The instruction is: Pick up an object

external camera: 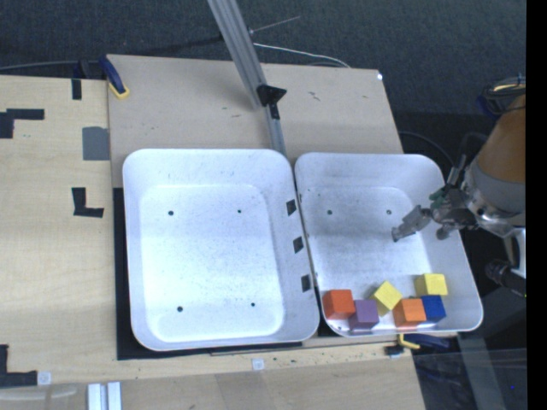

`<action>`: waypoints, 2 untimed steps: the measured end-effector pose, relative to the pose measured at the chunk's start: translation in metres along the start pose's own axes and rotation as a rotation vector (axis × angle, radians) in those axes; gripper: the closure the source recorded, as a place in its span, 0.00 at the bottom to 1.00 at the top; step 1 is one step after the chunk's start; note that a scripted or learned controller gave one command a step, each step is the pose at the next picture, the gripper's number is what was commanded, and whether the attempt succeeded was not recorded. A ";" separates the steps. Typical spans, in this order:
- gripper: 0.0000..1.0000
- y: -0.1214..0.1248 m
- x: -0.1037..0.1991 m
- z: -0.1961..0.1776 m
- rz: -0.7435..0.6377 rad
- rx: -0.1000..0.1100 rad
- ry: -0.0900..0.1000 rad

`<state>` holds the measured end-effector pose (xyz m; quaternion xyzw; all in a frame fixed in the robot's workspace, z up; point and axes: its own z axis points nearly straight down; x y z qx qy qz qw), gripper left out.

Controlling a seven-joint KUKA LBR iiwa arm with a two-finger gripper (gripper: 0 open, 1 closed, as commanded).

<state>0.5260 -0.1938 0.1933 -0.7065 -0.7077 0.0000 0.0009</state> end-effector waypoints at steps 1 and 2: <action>0.00 0.051 -0.014 0.034 -0.002 0.000 0.000; 0.00 -0.041 -0.007 0.021 0.004 0.004 -0.001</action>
